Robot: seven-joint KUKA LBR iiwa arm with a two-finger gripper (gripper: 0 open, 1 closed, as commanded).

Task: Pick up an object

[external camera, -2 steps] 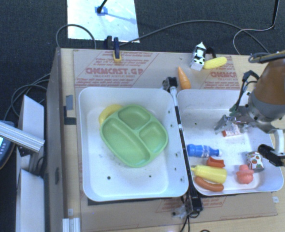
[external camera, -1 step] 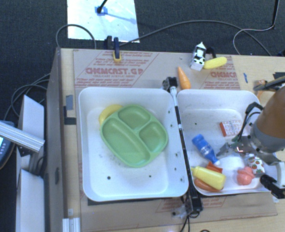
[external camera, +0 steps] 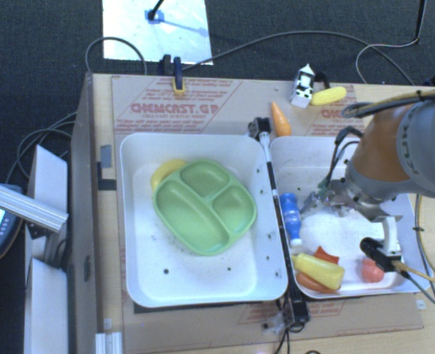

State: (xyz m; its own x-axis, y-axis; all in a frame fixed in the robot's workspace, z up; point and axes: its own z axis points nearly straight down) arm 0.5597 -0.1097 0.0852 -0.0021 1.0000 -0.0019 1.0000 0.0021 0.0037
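Jaws over right bin (external camera: 338,236) on bench (external camera: 203,103)

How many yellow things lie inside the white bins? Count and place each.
2. A yellow rounded piece peeks from under the green divided plate, left white bin; a yellow block lies at the right bin's front edge. More may be hidden.

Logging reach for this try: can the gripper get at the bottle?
Probably yes. The bottle lies uncovered in the right bin, close to the gripper, nothing between them. It hugs the bin's left wall, which may crowd a grasp.
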